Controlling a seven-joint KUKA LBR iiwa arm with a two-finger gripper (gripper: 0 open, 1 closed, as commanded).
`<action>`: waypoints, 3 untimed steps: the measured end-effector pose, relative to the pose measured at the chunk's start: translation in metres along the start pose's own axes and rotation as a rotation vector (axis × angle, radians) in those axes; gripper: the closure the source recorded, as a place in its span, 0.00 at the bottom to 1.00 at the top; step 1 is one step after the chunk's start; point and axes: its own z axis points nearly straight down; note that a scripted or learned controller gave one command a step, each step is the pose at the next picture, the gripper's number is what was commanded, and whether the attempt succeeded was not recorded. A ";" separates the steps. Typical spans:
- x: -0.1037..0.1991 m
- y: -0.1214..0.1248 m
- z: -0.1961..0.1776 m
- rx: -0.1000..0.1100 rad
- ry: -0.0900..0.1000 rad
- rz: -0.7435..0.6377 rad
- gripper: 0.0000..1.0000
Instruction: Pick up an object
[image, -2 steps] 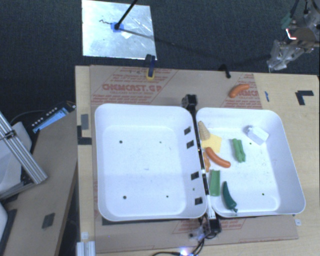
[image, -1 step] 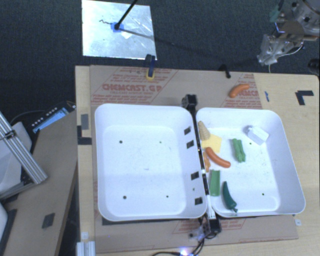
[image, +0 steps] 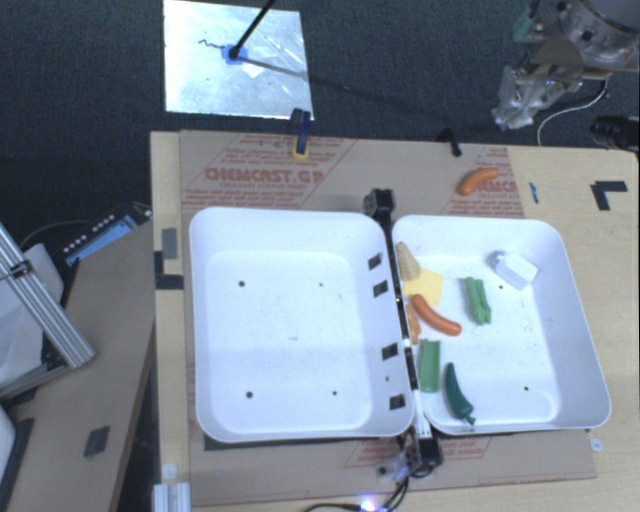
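Camera view showed you the gripper (image: 520, 100) up high past the bench's far edge (I could not tell if it was holding anything). Just below it and a little left, an orange sausage (image: 478, 181) lay on the cardboard. Farther below sat the right bin (image: 580, 330) with a white block (image: 513, 268).

The arm sat way up at the one o'clock corner of the camera view, well off the bench surface. Its wrist hardware showed at the top edge as a grey metallic block with cables trailing off toward three o'clock. The gripper (image: 520, 98) hung below it, pale and blurred, pointing down toward seven o'clock. Too fuzzy to read how it was set.
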 end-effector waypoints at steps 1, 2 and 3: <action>0.017 0.000 -0.001 -0.001 -0.001 0.002 1.00; 0.041 0.000 0.000 0.000 0.000 0.002 1.00; 0.060 0.000 -0.001 -0.001 -0.001 0.002 1.00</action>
